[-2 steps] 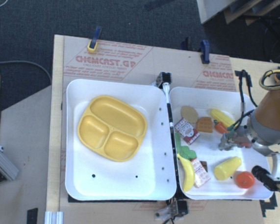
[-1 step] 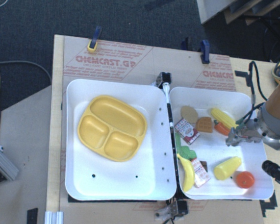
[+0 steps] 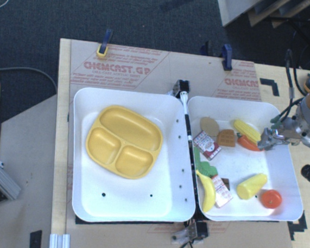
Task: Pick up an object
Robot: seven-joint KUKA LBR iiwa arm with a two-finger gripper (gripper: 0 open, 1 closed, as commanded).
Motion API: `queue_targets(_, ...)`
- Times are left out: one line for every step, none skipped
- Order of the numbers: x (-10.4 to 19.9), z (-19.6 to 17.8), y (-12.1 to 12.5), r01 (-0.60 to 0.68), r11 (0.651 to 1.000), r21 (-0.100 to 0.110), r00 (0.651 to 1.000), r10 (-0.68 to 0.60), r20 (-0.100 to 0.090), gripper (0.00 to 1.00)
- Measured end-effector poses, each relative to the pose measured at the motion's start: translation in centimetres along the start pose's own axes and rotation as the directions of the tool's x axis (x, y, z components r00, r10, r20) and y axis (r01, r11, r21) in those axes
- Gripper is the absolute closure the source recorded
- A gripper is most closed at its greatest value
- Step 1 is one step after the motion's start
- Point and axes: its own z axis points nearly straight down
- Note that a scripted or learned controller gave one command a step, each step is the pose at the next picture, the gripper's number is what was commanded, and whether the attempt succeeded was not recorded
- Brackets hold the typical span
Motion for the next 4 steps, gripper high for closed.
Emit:
queue_targets(0.0, -2.6, 0.1, -0.001, 1.0, 0.003, 1.0, 0.001, -0.001, 1.0)
queue_targets(4.3, -1.5, -2.9, 0.001, 1.0, 0.013, 1.0, 0.0, -0.006, 1.0)
queue_targets(7.9, -3.3, -6.2, 0.002, 1.0, 0.011, 1.0, -0.002, -0.006, 1.0)
queue_targets(8.7, -3.4, -5.8, 0.0, 1.0, 0.008, 1.0, 0.0, -0.003, 1.0)
